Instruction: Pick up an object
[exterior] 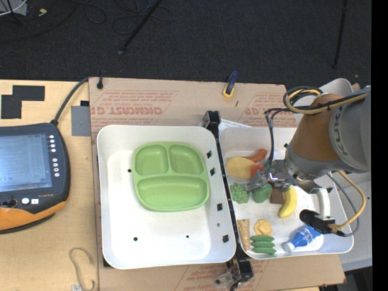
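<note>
A: Left to right, what lies there?

B: The left bin (115, 223) carries a green tray (171, 177). In the right bin (242, 132) sit a broccoli (240, 193), then a green pepper (262, 192), then a banana (288, 203).

A: And the gripper (265, 179)?

B: It hangs just above the pepper, which lies directly beneath it; whether it is wide or narrow cannot be told.

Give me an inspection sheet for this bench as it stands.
Surface: two shallow white bins on cardboard.
Job's things: right bin holds a yellow banana, green broccoli floret, green pea pods, blue-and-white bottle.
Clutter: green sectioned plastic plate in the left bin.
Gripper: gripper low over the right bin's food pile.
Cables: yellow and black cables looped above the arm.
Surroundings: screened pendant at left.
</note>
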